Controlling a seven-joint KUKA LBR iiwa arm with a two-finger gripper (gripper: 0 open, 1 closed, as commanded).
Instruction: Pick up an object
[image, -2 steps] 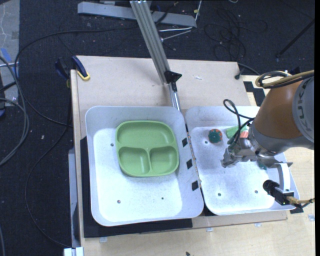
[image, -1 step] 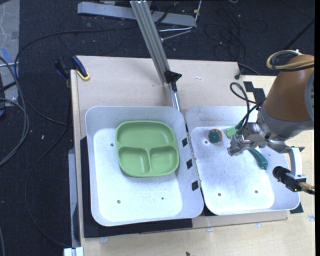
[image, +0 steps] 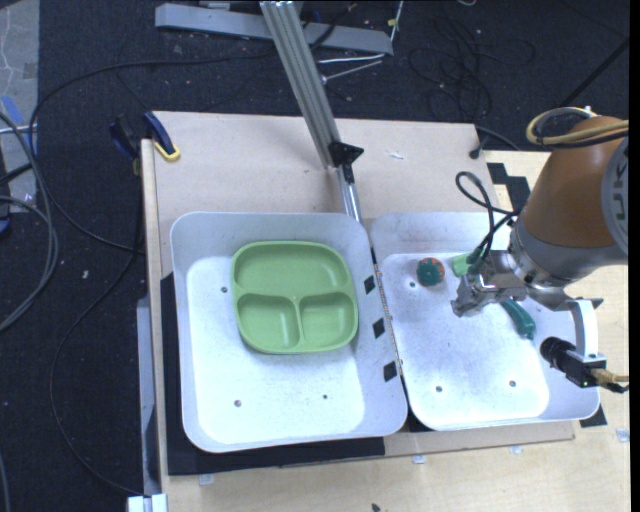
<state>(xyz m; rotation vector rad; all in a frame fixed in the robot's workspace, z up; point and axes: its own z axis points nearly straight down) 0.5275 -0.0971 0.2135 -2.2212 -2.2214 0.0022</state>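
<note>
Nearby, a small round green-and-red ball (image: 430, 271) and teal tool (image: 521, 318) flank the gripper (image: 468, 300); green three-compartment plastic plate (image: 296, 297) lies apart.

two white bins (image: 200, 400) (image: 480, 400), one green divided plate (image: 296, 297), one small ball (image: 430, 271), one teal object (image: 521, 318)

The arm (image: 575, 205) comes in from the right side, with its orange band high and the grey wrist below it. It bends down and to the left. The claw (image: 468, 300) is low at its end, pointing toward the left.
</note>
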